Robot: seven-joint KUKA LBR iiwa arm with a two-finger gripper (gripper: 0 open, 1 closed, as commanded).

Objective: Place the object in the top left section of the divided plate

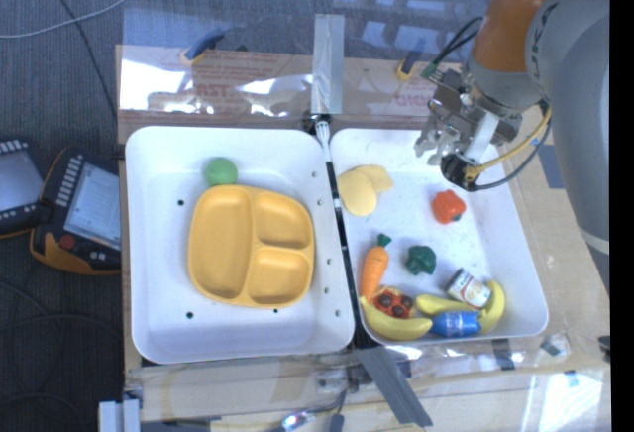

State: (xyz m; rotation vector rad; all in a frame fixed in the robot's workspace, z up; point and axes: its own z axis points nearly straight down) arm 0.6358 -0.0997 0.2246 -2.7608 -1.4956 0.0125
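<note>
Yellow divided plate (250, 247) in left bin (158, 321); green ball (221, 170) just beyond plate's far rim. Gripper (454, 155) above right bin (525, 301), holding nothing visible; opening cannot be told.

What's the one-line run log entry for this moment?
gripper: above right bin, nothing seen held | yellow plate: left bin, sections bare | green ball: beside plate

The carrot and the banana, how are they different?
The carrot is orange with a green top; the banana is yellow. The carrot is straight and stands clear; the banana curves, with a small can lying on it. Both lie in the right bin, near its front edge.
</note>
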